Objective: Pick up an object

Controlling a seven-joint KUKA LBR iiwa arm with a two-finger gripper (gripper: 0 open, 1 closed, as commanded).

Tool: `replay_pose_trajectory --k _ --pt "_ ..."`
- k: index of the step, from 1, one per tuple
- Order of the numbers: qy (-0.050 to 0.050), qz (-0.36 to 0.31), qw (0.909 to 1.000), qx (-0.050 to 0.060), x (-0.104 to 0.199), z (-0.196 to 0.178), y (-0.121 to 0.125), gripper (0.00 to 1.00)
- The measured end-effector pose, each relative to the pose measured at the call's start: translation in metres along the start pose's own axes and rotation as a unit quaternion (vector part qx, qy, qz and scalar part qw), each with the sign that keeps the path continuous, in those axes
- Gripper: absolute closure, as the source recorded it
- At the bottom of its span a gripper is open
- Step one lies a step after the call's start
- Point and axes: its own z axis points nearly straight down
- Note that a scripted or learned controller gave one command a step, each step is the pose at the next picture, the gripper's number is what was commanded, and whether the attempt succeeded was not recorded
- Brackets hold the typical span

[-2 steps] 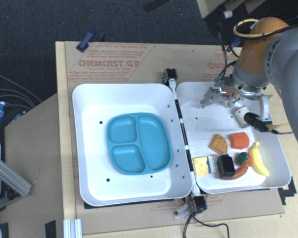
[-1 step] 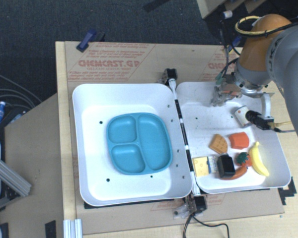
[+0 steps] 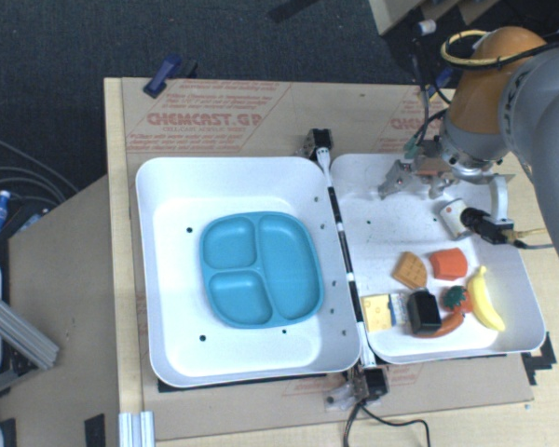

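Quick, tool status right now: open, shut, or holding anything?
Tool: open, holding nothing, hovering over the far end of the right bin, apart from the toys at its near end.

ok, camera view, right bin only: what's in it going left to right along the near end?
Yellow block → black block → red chili pepper → banana. The cracker and orange block lie just behind that row.

Tan desk [image 3: 252, 110] with red lettering along its far edge, two white bins side by side, left bin [image 3: 158, 250], right bin [image 3: 526, 291], blue clip [image 3: 161, 77] at far-left corner
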Motion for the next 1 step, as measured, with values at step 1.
replay_pose_trajectory --k 1 --pt "0.000 0.001 1.0000 0.000 -0.0100 0.0107 -0.0008 0.00"
